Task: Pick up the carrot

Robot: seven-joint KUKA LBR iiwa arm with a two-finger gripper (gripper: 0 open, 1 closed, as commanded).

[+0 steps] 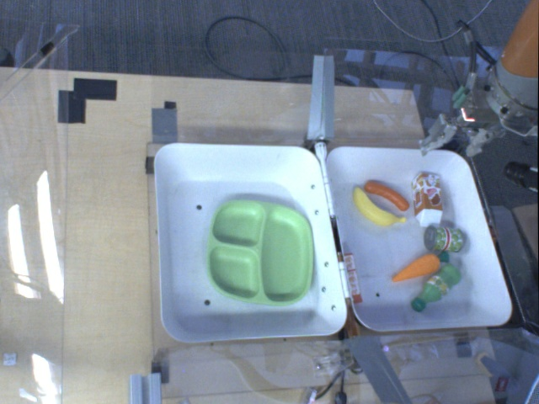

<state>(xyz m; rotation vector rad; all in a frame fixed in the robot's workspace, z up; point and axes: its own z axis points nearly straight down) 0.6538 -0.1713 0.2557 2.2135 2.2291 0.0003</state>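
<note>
On the left we see a green divided plate (259, 252) in the left bin (181, 188). In the right bin (480, 310), a banana (376, 209) touches a hot dog (387, 194); beyond them stand a small carton (428, 197) and a can (445, 239). The carrot (418, 268) lies just below the can, touching a green bottle (436, 285). Our gripper (456, 135) hovers over the bin's far right corner, fingers apart, above the pale wooden bench (93, 225).
</note>
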